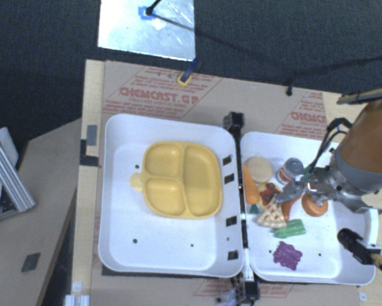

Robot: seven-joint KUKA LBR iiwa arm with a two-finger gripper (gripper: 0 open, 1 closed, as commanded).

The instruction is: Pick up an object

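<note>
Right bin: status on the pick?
Hand low over the toy food pile in the right bin. Nothing visibly held. Yellow tray alone in the left bin.

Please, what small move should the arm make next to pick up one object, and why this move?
Probably a short descent straight down. The gripper hangs over the crowded toy food in the right bin, just above the pizza slice and the red piece, and no item sits between its jaws. The purple grapes and green piece lie farther off, so the nearest pile seems the better target.
</note>
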